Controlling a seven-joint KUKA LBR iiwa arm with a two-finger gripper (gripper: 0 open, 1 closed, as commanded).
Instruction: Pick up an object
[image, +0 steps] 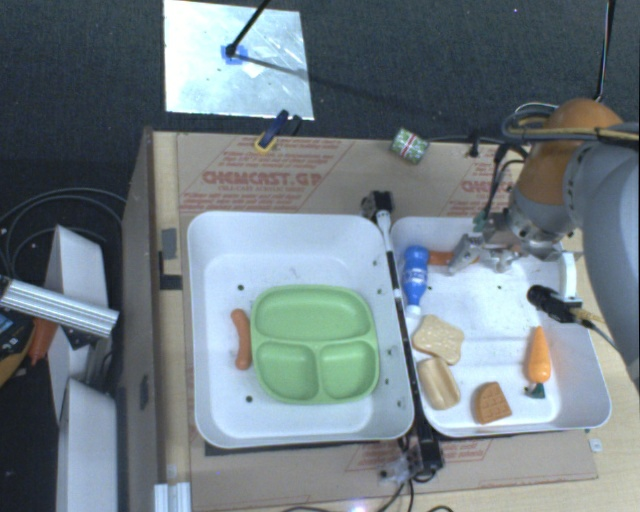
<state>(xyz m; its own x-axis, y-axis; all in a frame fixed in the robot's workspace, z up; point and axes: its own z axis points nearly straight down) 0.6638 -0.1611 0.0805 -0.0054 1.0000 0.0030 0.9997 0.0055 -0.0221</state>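
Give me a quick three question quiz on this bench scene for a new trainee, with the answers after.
1. True or false: the green divided plate lies in the right bin.
2. Which lies beside the plate in the left bin? A) carrot B) sausage C) bottle
3. Fill in: the carrot lies near the right bin's ____ edge.

Key:
1. False; it lies in the left bin.
2. B, the sausage, at the plate's left side.
3. Right, apart from the blue bottle and the gripper at the bin's far end.

Grey arm (590, 170) low at right
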